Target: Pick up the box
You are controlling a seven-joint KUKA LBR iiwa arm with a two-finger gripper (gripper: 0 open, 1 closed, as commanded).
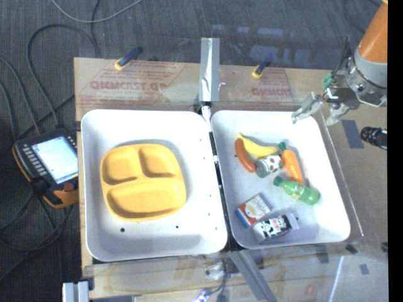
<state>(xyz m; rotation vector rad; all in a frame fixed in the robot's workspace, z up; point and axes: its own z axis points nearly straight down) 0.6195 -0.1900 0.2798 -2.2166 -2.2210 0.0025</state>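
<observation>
The box [254,209] is small, red and white with a blue edge, and lies flat near the front of the right bin [334,187]. My gripper [318,112] hovers over that bin's far right corner, well behind the box. Its fingers are spread open with nothing between them. Above it the orange wrist band reaches in from the upper right.
Around the box lie a black-and-white cow-print carton [276,226], a green bottle [297,190], a carrot [292,166], a small can [269,165], a banana [258,147] and a red sausage [245,155]. The left bin [94,231] holds a yellow divided tray [145,181].
</observation>
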